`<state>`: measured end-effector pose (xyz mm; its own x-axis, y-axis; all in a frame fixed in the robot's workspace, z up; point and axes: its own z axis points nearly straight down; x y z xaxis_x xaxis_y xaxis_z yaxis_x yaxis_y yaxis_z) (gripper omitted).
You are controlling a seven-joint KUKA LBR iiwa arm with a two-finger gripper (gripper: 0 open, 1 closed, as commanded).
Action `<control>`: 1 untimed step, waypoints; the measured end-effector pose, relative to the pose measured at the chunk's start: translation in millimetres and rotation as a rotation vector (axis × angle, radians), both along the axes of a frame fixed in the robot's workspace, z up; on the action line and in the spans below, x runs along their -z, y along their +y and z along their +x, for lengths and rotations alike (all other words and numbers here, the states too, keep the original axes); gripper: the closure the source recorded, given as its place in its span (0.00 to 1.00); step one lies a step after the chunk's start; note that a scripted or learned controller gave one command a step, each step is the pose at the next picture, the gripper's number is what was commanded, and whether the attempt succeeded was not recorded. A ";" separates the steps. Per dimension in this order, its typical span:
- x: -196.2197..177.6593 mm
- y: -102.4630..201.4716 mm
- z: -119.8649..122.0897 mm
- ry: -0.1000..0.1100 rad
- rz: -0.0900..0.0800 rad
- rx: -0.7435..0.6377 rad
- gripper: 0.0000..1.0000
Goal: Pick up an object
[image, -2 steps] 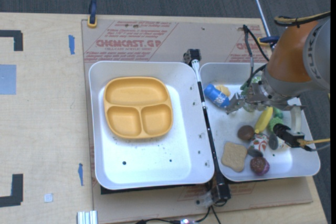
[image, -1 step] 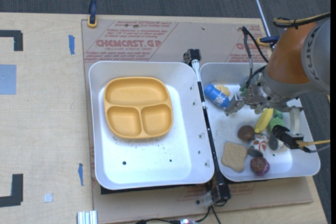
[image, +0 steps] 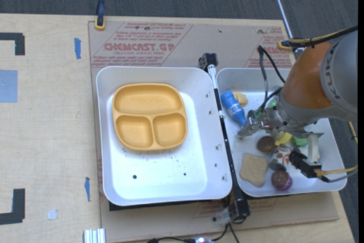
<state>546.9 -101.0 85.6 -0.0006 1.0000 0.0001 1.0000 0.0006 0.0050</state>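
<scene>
Over the right bin (image: 340, 152) we see the gripper (image: 254, 124) low beside a blue bottle (image: 232, 106); finger state we cannot tell. Toast slice (image: 253, 169) lies nearby. Left bin (image: 153, 176) holds a yellow divided plate (image: 150, 116).

Left bin (image: 108, 139) open around yellow tray (image: 150, 115); right bin (image: 335, 148) crowded: bottle (image: 233, 107), bread (image: 253, 169), arm (image: 318, 82) overhead.

Matt yellow plastic plate (image: 150, 116), glossy white bins (image: 108, 139), pale wooden bench (image: 45, 139)
</scene>
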 end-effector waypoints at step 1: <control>-0.4 -4.8 -40.6 -0.004 -0.001 0.001 0.00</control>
